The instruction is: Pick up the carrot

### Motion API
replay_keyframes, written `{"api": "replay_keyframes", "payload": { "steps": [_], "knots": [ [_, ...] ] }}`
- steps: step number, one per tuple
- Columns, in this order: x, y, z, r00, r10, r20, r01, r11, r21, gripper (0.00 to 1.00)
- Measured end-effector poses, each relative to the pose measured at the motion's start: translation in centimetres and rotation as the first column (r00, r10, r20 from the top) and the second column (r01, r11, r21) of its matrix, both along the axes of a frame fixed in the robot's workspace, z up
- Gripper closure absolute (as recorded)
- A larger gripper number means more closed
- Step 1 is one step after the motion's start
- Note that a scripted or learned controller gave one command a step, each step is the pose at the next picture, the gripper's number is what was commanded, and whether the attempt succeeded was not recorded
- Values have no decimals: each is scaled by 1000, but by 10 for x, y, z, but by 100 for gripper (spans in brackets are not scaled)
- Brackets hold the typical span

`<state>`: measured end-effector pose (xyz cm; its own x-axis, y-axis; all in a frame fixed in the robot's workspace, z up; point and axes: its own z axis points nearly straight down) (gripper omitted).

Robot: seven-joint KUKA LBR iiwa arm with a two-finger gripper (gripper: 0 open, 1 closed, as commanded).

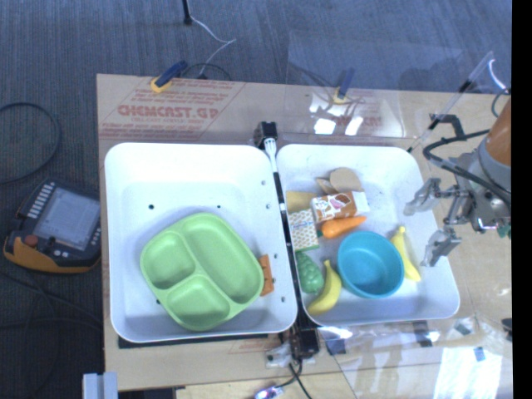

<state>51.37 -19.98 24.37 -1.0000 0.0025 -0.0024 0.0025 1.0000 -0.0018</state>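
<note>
Two white bins sat side by side on the bench. The left bin [133,181] held a green divided plate [199,270], with a small orange piece [266,274] touching the plate's right edge. The right bin [391,160] was crowded. A blue bowl [371,263] sat near its front, a banana [326,290] curving just left of it and a second yellow piece [407,252] along its right side. The carrot [342,227] lay just above the bowl's rim, tucked under an orange carton [339,205], with a pale box [302,228] at its left end. The gripper [436,220] hung over the bin's right wall, well apart from the carrot, fingers spread wide and holding nothing.
</note>
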Motion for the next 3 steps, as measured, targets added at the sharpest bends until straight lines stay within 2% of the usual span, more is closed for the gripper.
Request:
{"api": "replay_keyframes", "payload": {
  "steps": [1,2,3],
  "knots": [
    [96,6,-125,983,-182,-9,182,983,4,0],
    [75,61,-144,974,-225,36,225,974,-3,0],
    [76,78,-144,888,-458,39,459,889,0,0]
  ]
}}
